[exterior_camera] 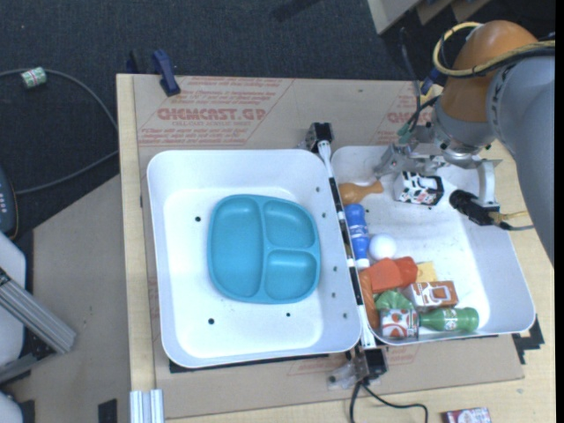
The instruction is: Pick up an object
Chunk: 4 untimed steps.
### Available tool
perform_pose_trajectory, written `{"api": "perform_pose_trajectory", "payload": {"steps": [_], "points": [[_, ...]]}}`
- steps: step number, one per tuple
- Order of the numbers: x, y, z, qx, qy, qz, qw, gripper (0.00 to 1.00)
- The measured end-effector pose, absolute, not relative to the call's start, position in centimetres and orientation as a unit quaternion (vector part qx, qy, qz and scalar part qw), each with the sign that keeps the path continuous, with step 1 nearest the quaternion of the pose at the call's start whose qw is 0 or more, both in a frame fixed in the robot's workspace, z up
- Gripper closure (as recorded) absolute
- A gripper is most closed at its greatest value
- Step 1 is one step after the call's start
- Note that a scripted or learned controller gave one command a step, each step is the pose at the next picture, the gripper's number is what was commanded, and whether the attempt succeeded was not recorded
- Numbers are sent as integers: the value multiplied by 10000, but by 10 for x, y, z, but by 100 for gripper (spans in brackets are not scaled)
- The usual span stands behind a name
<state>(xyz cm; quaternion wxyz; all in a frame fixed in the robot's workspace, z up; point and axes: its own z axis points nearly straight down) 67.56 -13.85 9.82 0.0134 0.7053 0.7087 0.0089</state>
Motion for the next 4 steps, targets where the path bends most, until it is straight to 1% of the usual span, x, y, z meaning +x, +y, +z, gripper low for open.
{"api": "perform_pose_trajectory", "payload": {"steps": [1,2,3,4], "points": [[649,-140,84,7088,7053,-81,-108,0],[657,-191,82,7060,7079,-41,-177,0],[656,-190,90,7056,7082,-64,-220,100],[668,-142,238,7067,7076,12,19,100]]}}
